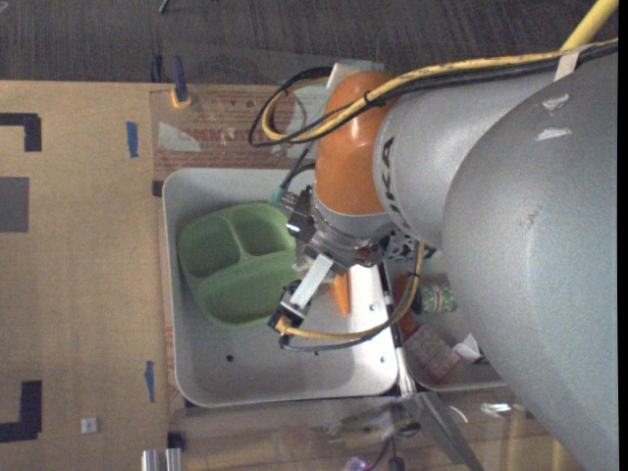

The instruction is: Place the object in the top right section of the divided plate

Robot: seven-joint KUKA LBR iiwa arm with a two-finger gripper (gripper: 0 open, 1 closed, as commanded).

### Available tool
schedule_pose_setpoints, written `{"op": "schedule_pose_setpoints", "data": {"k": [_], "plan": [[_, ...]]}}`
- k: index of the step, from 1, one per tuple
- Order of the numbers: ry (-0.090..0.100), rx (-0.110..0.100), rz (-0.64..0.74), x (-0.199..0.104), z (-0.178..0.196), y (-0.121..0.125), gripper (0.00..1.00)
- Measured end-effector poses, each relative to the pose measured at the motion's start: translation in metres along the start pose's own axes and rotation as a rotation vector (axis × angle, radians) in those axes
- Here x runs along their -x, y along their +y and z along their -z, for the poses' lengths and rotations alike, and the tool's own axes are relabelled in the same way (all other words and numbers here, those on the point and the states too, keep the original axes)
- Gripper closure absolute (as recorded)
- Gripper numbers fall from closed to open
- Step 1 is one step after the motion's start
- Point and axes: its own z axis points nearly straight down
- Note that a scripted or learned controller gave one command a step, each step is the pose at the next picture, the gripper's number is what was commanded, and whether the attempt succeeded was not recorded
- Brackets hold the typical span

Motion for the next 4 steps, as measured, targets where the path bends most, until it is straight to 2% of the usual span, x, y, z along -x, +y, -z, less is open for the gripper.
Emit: {"op": "schedule_pose_setpoints", "data": {"k": [1,2,3,4], "plan": [[0.000,0.001,0.095,-0.018,0.001,-0.078,1.00],[0.001,0.004,0.044,-0.024,0.060,-0.027,1.00],[-0.001,0.001,0.060,0.074,0.046,0.007,1.00],[0.000,0.000,-0.057,0.041,0.036,-0.034,1.00]]}}
